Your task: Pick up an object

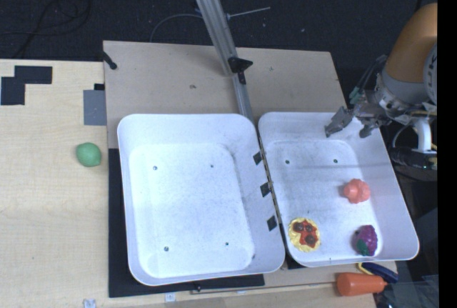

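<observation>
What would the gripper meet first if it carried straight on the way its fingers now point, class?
The gripper points down and leftward over the right bin's upper rim. Carrying straight on, it would probably meet that bin's bare white floor first, well short of the pink object, though depth is hard to judge.

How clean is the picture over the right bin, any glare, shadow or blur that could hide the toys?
Camera view: even light, no hard glare on the right bin; the pink toy, yellow-and-red toy and purple toy read clearly with only faint shadows. The gripper at the bin's far rim is small and slightly soft. The floor beyond the bench is dark.
</observation>
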Motion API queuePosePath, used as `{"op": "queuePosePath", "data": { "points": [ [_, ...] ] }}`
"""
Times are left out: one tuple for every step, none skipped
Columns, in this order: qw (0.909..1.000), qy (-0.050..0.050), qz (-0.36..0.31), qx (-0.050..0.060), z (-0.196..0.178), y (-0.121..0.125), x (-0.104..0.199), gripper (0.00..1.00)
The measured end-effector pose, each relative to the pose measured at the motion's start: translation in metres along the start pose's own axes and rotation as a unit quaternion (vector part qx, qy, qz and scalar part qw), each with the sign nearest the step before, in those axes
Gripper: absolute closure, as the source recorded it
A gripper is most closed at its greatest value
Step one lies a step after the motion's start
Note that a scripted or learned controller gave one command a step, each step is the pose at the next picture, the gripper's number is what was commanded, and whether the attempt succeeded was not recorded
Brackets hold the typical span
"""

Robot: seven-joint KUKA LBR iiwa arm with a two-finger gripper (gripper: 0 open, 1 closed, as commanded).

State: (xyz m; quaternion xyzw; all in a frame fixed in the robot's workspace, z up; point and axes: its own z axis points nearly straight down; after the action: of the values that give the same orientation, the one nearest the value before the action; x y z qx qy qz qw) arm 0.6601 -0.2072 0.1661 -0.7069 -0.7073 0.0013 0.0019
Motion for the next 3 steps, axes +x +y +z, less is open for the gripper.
{"op": "queuePosePath", "data": {
  "points": [
    [1.0000,0.000,-0.001,0.000,0.062,0.002,0.005,0.00],
    [1.0000,0.000,-0.001,-0.002,0.075,0.002,0.006,0.00],
    [1.0000,-0.001,-0.001,-0.002,0.065,0.002,0.006,1.00]
  ]
}}
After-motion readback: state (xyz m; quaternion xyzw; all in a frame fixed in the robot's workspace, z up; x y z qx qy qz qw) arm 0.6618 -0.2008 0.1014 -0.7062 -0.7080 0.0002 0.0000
